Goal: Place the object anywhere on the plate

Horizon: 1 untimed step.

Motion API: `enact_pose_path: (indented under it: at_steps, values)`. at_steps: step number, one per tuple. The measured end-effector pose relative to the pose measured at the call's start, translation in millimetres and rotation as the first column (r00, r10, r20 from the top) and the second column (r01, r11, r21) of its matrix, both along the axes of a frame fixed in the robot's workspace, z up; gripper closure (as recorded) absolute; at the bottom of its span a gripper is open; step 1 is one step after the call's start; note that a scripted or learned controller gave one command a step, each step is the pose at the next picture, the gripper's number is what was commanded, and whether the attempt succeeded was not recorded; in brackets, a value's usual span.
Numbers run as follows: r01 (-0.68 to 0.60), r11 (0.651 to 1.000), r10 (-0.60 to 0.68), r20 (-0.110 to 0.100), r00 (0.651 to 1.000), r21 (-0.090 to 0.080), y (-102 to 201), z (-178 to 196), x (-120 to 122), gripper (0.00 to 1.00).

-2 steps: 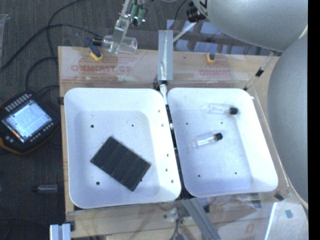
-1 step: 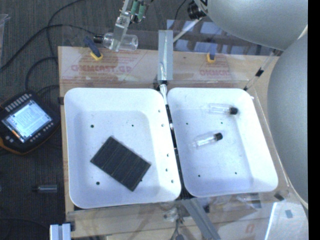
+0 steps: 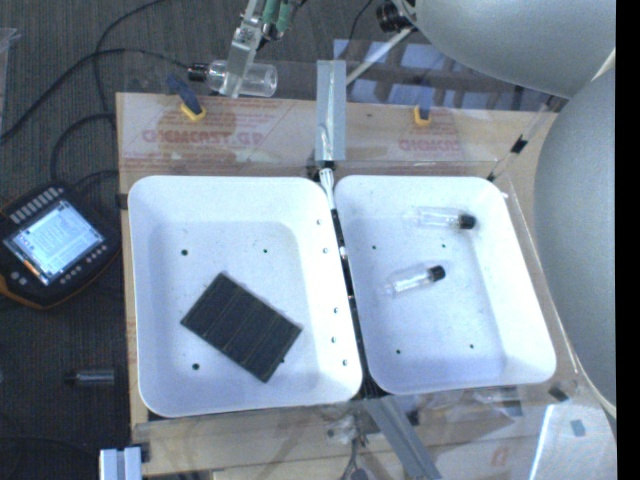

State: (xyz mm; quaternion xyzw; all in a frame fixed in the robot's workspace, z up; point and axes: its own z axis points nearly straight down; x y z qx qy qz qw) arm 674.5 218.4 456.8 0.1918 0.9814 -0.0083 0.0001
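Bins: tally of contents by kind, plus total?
Clear vials with black caps: 2, both in the right bin: one toward the back, one nearer the middle.
Dark ribbed rectangular plate: 1, lying flat in the left bin.
Total: 3

Glossy white plastic bins – clear vials with black caps, matt dark ribbed plate, brownish wood-like counter
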Motion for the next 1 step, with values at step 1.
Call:
enact_pose_path:
  at_steps: [1]
  values:
    - [0.001, 1.000, -0.001, 0.000, 1.000, -0.003, 0.5, 6.6, 2.1, 1.00]
